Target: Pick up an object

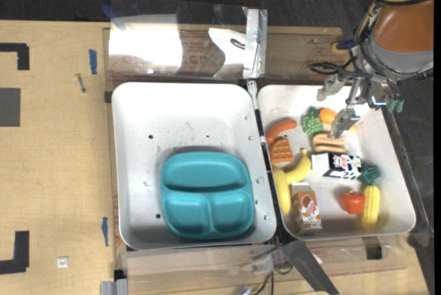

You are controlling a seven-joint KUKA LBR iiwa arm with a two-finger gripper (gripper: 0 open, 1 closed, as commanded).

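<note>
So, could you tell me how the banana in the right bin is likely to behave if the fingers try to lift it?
The banana looks smooth and curved, so it may slip or swivel in a pinch. It seems a light toy, probably stiff. It lies tight against the small carton, which could get nudged.

This looks like a robotics lab or test cell, not a home or shop. The chief sign is the pair of shallow white bins: the left bin (131,121) and the right bin (396,169) sit side by side, sunk into a plain brown board bench (55,149). To the left of the left bin, black corner marks (19,56) and scraps of blue tape (93,60) are stuck to the board. Behind that bin stands a clear plastic sheet (179,45) fixed with silver tape (253,42). Right of it, the other bin holds toy food, and the grey and orange robot arm (406,18) with loose cables (331,69) reaches over it.
</note>
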